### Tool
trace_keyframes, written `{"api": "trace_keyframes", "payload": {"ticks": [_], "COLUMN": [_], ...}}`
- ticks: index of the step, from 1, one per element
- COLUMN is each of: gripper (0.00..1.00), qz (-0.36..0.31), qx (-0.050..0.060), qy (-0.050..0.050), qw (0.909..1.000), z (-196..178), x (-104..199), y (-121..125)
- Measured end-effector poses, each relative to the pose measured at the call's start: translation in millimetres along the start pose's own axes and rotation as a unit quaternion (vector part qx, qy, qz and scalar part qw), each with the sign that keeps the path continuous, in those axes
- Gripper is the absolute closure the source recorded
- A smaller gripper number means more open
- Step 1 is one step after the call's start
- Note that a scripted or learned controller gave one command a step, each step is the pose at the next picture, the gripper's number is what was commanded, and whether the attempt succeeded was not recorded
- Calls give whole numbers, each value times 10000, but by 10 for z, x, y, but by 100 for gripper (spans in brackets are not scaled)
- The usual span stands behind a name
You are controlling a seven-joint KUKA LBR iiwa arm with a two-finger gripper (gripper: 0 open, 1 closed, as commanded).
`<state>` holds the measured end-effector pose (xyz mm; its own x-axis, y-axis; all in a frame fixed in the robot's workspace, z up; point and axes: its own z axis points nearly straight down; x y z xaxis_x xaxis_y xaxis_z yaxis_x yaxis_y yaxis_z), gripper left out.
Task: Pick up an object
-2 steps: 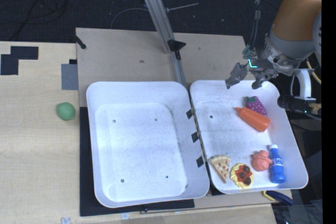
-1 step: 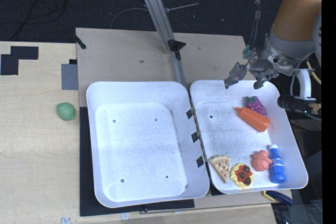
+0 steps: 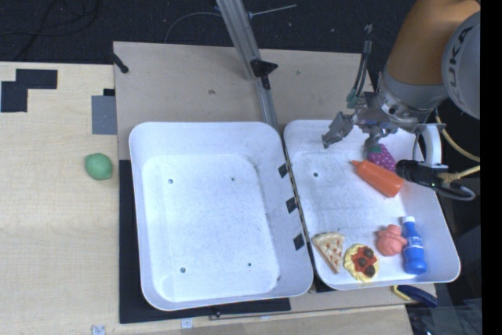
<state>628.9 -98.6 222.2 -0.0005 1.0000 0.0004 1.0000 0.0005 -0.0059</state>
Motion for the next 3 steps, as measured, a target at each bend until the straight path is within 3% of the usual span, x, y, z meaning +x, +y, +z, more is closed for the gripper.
{"api": "trace_keyframes", "payload": {"ticks": [2,3], "gripper": [0,100], "qz": [1,15], "qx": [-7,-26], "qy": [1,-3], "qw": [10000,10000], "z": [1051,928], "x": [-1,-16], "y": [-84,-78]}}
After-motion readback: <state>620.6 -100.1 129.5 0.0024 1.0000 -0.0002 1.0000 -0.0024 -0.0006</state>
